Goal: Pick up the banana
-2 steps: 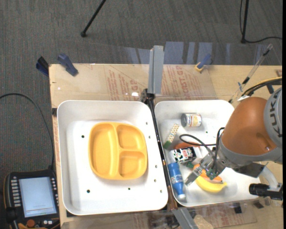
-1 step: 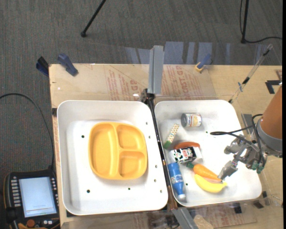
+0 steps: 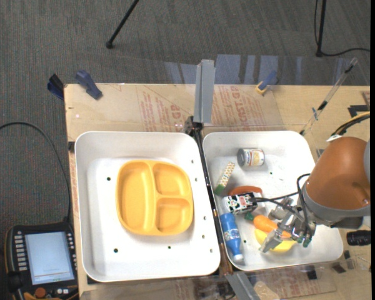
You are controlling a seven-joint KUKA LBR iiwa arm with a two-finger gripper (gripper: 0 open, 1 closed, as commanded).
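Note:
The banana [image 3: 286, 247] lies in the front part of the right bin [image 3: 281, 142], yellow and largely covered by the gripper. My gripper [image 3: 277, 237] reaches in from the right and sits low, directly over the banana, with cables trailing behind it. An orange carrot-like piece [image 3: 262, 222] lies against the banana's far-left side, just beside the gripper.
The right bin also holds a small can [image 3: 251, 157], a black-and-white carton [image 3: 242, 202], a red item [image 3: 245, 190], a blue bottle [image 3: 231, 233] along the left wall and a pale corn-like piece [image 3: 225, 175]. A yellow divided plate [image 3: 155, 197] rests in the left bin [image 3: 94, 230].

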